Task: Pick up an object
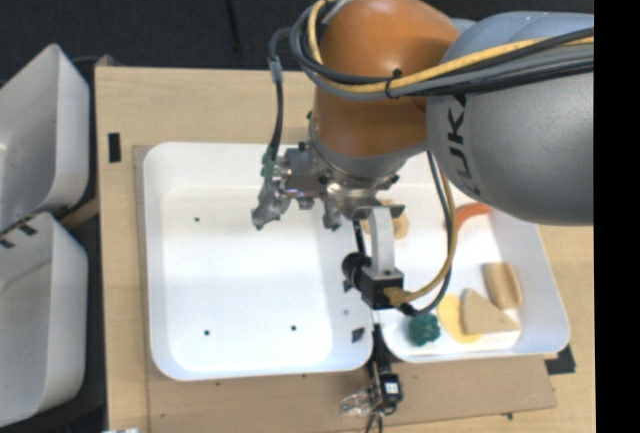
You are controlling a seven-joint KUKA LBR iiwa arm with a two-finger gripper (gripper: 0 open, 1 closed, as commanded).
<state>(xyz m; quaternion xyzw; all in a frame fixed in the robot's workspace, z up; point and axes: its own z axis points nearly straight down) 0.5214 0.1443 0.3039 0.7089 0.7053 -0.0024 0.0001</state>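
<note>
1. A large grey robot arm with a rounded orange band (pixel 375 31) reaches in from the right. It covers the middle of the scene and hides the far part of the right bin. Its own right side is cut off.
2. A pale wooden bench (pixel 120 221) lies below it on a dark floor.
3. Two white rounded containers (pixel 40 131) stand at the left and are cut off by the edge.
4. A shallow white left bin (pixel 160 251) shows a bare floor with a few small dark dots.
5. A shallow white right bin (pixel 518 249) touches it, largely hidden under the arm.
6. The metal gripper (pixel 300 199) hangs over the far right part of the left bin, above the floor. Whether it is open or closed cannot be told, and nothing can be made out in its grasp.
7. In the right bin's near corner a tan wedge (pixel 487 314) overlaps a flat yellow disc (pixel 452 318).
8. A tan wooden block (pixel 503 283) sits just behind the wedge.
9. A crumpled teal lump (pixel 423 328) touches the disc's left edge.
10. An orange-red piece (pixel 470 213) and a pale beige round piece (pixel 401 224) peek from under the arm. Both shapes are unclear.
</note>
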